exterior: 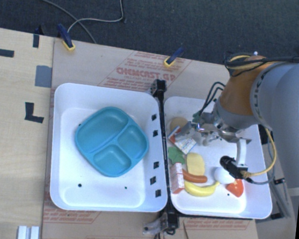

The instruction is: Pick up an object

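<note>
Reaching in from the right, gripper low over far left part of right bin, just above a small red-and-white packet. Cannot tell finger state. Nearer in that bin: yellow block, hot dog, banana, white ball, red piece. Blue divided plate in left bin.

Two bins side by side: left bin has a divided plate roughly centred. Right bin has what looks like toy food bunched at 9 o'clock, arm overhead.
</note>
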Tool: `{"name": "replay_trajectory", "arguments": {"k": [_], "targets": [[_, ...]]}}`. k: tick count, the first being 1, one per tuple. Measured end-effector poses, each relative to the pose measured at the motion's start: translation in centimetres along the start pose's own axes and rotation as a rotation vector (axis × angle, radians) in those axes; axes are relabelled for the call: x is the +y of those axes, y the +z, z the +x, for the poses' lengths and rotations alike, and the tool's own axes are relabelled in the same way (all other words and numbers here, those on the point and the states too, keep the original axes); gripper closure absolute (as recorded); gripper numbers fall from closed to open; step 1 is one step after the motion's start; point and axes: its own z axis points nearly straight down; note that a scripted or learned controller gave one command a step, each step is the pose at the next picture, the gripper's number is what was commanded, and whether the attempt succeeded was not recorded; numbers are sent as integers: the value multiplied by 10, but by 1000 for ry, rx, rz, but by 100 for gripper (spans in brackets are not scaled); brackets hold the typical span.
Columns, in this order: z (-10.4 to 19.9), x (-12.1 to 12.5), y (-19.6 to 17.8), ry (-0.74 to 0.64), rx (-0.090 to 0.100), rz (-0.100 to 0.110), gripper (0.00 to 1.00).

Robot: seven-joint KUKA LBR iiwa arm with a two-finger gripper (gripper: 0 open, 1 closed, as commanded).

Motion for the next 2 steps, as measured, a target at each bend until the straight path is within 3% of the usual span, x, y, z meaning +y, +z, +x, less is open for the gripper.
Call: {"name": "replay_trajectory", "arguments": {"k": [1,2], "targets": [[8,55,22,0,-1,-9,0],[8,59,6,-1,-3,-21,100]]}}
